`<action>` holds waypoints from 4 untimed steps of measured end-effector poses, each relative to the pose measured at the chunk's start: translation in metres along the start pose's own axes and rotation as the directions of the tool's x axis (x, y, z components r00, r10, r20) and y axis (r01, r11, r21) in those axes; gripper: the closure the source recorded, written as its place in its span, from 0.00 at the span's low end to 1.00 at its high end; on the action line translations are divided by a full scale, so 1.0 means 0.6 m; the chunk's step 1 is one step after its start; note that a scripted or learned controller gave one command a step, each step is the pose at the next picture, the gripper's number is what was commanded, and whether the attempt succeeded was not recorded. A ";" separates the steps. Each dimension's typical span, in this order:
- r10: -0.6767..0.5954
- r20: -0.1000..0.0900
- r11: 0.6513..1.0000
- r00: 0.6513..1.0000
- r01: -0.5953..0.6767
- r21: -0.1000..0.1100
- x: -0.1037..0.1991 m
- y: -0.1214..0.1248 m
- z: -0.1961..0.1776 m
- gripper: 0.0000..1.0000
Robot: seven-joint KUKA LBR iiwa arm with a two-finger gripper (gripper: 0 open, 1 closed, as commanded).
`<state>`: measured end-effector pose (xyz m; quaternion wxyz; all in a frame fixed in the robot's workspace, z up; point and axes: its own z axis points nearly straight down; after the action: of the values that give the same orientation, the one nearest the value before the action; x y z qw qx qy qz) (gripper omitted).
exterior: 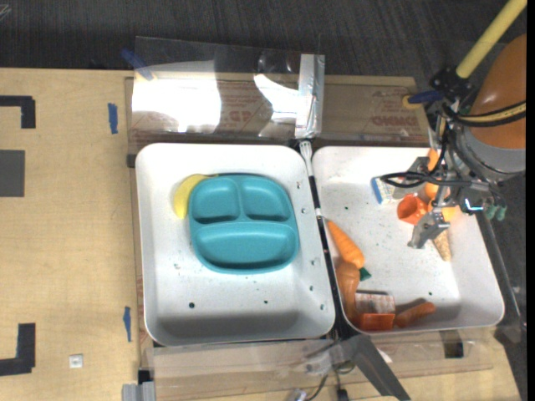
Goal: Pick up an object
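While the arm [493, 98] is reaching in over the right bin [476, 295], the gripper [428, 229] is hanging low above that bin's far right part, and whether it is apart or together cannot be told from this slanted view; nothing is visibly sitting in its grasp.

Items, all placed relative to the right bin:
- Orange cup-like piece [410, 208], lying inside the bin just to the left of the gripper, beside a small blue-and-white piece [380, 190]. It appears to be the nearest candidate for picking.
- Pale cone-shaped piece [442, 244], lying inside the bin just below the gripper.
- Carrot [344, 242], leaning along the bin's left wall.
- Cluster of orange and red items [378, 312], crowding the bin's near left corner.
- Teal divided plate [244, 222], sitting in the left bin [163, 291] next door, with a yellow thing [184, 192] peeking out from under its far left edge.

Risks, as judged: the gripper seems to be descending between the cup-like piece and the cone rather than squarely over either, so it is likely closing on air or nudging one aside. The cup's rounded wall is probably slipping easily. The dangling cables [418, 176] near the wrist are possibly snagging small pieces.
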<state>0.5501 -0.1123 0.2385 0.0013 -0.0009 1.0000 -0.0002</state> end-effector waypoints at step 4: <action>0.076 0.007 0.997 0.997 -0.076 0.003 -0.096 -0.051 0.248 0.00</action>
<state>0.6084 -0.1428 0.0898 0.0047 0.0370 0.9993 -0.0020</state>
